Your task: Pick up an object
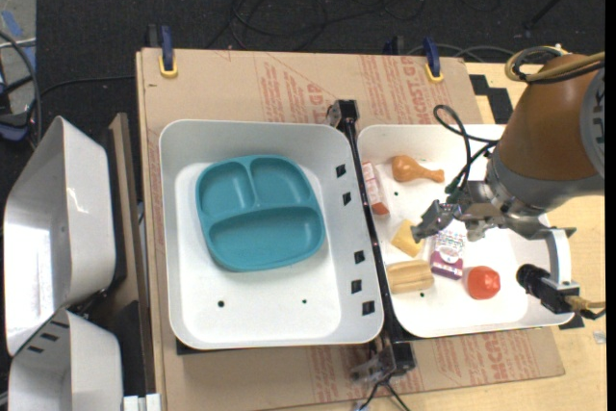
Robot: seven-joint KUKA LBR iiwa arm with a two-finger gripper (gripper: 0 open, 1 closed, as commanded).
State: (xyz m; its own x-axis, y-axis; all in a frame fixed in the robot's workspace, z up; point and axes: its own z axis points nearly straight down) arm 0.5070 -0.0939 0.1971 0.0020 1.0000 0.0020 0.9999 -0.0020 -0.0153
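Observation:
The right bin (500, 318) holds several small items. An orange drumstick (416, 170) lies near the back, and a red and white carton (374, 189) rests against the left wall. Toward the front are a yellow cheese wedge (405, 240), a purple and white box (448, 256), a tan bread roll (409, 277) and a red tomato (483, 281). My gripper (435, 220) hangs low over the middle of this bin, just right of the cheese wedge and above the purple box. Nothing visibly sits in it.
The left bin (260, 322) carries a teal divided plate (260, 212). A ridge with black clips (358, 255) separates the two bins. The arm's orange and grey body (549, 144) covers the right bin's right side. Cables trail across the floor behind the bench.

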